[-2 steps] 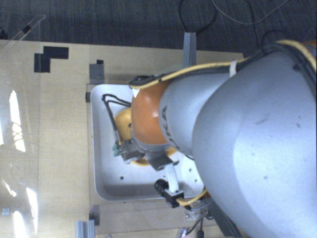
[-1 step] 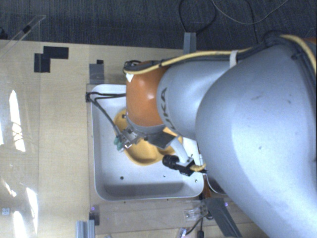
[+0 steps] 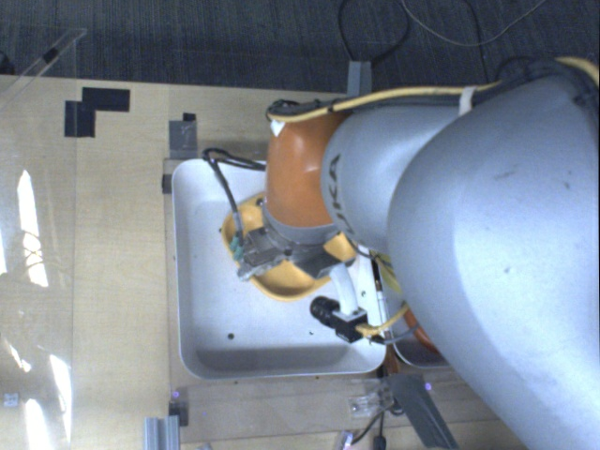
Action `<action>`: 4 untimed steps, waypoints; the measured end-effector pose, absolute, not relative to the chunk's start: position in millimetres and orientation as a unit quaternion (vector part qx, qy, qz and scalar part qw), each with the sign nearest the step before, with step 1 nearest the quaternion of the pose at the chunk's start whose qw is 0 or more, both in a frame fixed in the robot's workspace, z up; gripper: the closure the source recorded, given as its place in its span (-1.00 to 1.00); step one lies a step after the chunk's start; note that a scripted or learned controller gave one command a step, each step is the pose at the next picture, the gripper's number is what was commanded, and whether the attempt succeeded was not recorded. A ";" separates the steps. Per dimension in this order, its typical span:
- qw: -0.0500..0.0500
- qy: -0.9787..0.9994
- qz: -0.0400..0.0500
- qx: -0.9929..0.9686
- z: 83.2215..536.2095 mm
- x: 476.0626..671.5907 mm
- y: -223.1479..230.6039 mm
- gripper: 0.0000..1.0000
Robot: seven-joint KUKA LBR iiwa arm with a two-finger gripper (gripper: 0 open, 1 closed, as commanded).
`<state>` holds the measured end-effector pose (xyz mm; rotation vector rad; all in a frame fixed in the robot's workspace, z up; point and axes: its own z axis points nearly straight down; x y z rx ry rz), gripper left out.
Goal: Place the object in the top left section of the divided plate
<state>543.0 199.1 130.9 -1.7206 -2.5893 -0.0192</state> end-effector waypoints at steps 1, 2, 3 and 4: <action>0.000 -0.888 -0.006 -0.461 98.8 596.4 213.1 1.00; -0.006 -0.907 -0.004 -0.422 95.0 603.0 223.2 1.00; -0.009 -0.918 -0.011 -0.396 95.4 570.6 208.9 1.00; 0.010 -0.913 -0.010 -0.408 104.6 601.4 204.6 1.00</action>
